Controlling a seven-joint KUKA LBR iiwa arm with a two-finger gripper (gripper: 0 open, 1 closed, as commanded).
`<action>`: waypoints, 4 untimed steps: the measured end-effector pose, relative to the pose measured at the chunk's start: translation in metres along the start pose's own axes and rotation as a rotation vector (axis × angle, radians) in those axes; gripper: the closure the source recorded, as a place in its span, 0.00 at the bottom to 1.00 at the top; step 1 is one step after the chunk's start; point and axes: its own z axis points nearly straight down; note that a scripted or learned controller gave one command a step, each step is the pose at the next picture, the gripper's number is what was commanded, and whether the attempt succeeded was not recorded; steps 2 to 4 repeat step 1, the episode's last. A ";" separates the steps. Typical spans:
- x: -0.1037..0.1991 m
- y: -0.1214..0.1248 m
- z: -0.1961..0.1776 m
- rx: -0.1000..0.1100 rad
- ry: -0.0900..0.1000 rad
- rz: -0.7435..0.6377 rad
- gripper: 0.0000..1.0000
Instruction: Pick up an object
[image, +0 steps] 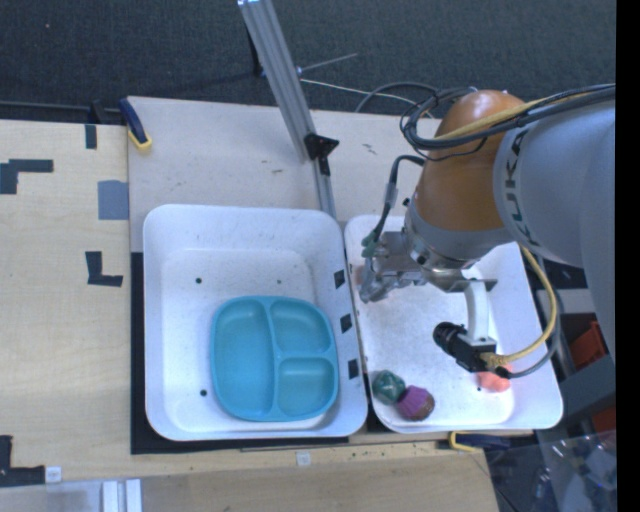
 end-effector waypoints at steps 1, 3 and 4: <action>0.050 -0.013 0.014 0.001 0.000 0.000 1.00; 0.050 -0.013 0.014 0.001 0.000 0.000 1.00; 0.050 -0.013 0.014 0.001 0.000 0.000 1.00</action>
